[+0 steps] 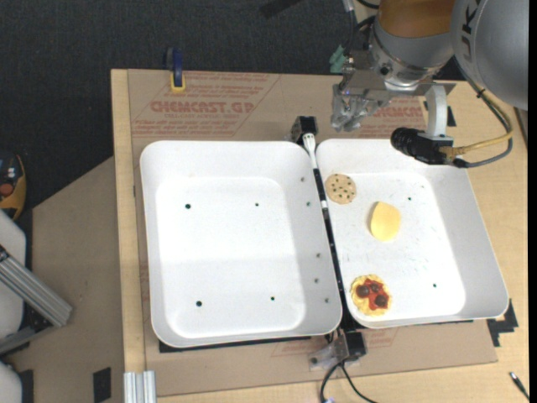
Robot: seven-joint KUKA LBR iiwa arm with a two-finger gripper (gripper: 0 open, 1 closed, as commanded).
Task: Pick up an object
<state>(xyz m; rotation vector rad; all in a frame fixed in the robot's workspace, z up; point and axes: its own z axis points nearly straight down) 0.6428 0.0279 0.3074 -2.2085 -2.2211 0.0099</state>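
Claw [351, 121] of the grey arm [495, 23], seen from above, hangs over the far rim of the right bin [470, 225], near that bin's far left corner and above the printed brown board [210, 99] that underlies both bins. Nothing is seen in its grasp, and whether it stands wide or narrow cannot be told from this angle. Orange band [415, 7] marks the arm just above the wrist. Right bin holds three small food items, all apart from one another and all nearer the viewer than the claw: a round chocolate-chip cookie [340, 189] close to the bin's left wall; a plain yellow disc [385, 222] near it, toward the bin's middle; and a small round tart [371, 295] with red and dark topping by the near left corner. Left bin [159, 225] lies beside the right one, their inner rims meeting along a dark strip [323, 217]. Black clip [304, 128] sits at the far end of that seam, just left of the claw. Blue clamp [175, 67] grips the board's far edge, well apart from the bins
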